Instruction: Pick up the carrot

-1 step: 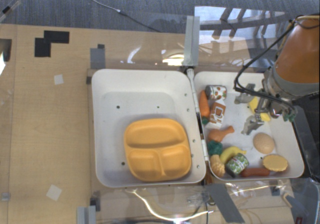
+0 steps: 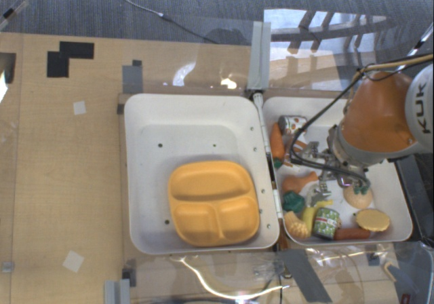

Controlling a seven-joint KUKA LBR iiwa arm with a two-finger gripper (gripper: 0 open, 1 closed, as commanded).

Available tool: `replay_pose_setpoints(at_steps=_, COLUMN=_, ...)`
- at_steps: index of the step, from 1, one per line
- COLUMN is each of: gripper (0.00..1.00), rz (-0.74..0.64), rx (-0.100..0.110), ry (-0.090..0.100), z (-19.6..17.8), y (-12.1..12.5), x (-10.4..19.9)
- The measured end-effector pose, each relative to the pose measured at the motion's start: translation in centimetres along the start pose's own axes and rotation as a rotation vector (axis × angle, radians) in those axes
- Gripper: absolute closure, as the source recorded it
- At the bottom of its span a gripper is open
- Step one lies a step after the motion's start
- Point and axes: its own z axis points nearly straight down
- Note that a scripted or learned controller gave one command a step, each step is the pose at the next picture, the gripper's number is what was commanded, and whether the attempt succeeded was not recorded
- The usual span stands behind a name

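Note:
The carrot (image 2: 277, 142) is a slim orange piece lying lengthwise against the left wall of the right bin (image 2: 404, 209), near its back. My gripper (image 2: 323, 188) hangs below the orange-banded wrist over the middle of that bin, to the right of the carrot and nearer the front, apart from it. It hovers above a pale orange food piece (image 2: 300, 180), and the wrist hides what lies directly beneath.
A small can (image 2: 293, 124) lies just right of the carrot. Toy foods crowd the bin's front: a green piece (image 2: 293, 201), corn (image 2: 296, 225), a green can (image 2: 326, 222), a sausage (image 2: 347, 233), a round bun (image 2: 373, 220). The left bin (image 2: 149, 133) holds a yellow divided tray (image 2: 213, 201).

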Motion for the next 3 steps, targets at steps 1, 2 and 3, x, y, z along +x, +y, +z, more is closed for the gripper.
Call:
replay_pose_setpoints(at_steps=1, gripper=0.00, rz=-0.001, rx=0.000, ry=0.000, z=0.0, y=0.0, x=0.0)
replay_pose_setpoints(at_steps=2, gripper=0.00, rz=0.122, rx=-0.003, ry=0.017, z=0.3, y=-3.7, x=-0.1)
replay_pose_setpoints(at_steps=3, gripper=0.00, rz=0.163, rx=-0.002, ry=0.023, z=-1.3, y=-7.6, x=-0.6)
